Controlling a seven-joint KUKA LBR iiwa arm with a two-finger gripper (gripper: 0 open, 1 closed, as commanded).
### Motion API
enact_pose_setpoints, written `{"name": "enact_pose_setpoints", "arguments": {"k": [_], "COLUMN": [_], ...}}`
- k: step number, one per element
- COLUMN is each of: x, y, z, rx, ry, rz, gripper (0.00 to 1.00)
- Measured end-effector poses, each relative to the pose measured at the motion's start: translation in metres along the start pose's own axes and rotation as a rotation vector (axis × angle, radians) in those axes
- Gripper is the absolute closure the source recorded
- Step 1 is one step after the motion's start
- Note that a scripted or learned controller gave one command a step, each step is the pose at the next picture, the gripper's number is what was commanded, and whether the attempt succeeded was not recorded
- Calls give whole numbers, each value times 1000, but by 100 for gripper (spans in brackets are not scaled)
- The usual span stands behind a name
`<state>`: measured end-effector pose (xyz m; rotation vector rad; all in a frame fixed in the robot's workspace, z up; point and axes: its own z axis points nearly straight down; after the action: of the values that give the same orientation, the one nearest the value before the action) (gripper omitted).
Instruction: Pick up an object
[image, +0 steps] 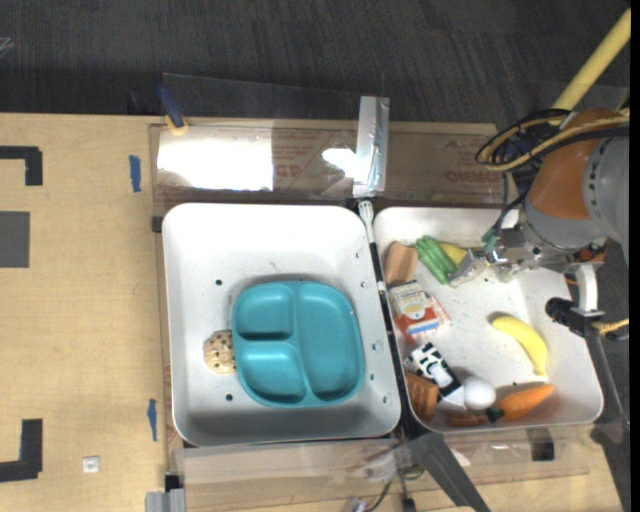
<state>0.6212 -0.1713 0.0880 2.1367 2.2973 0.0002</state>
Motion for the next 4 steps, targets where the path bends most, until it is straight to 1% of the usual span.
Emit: {"name": "enact_pose_setpoints", "arguments": {"k": [1,2,3,4], "x": [11,4,-5,33], "y": [49,35,25,50], "z": [-52,-36,-20,-58], "rx": [-5,2,3,-5], "ry": [-1,3,3,0], "rz": [-174,-300,-154,-357], "gripper": [0,0,0,0]}}
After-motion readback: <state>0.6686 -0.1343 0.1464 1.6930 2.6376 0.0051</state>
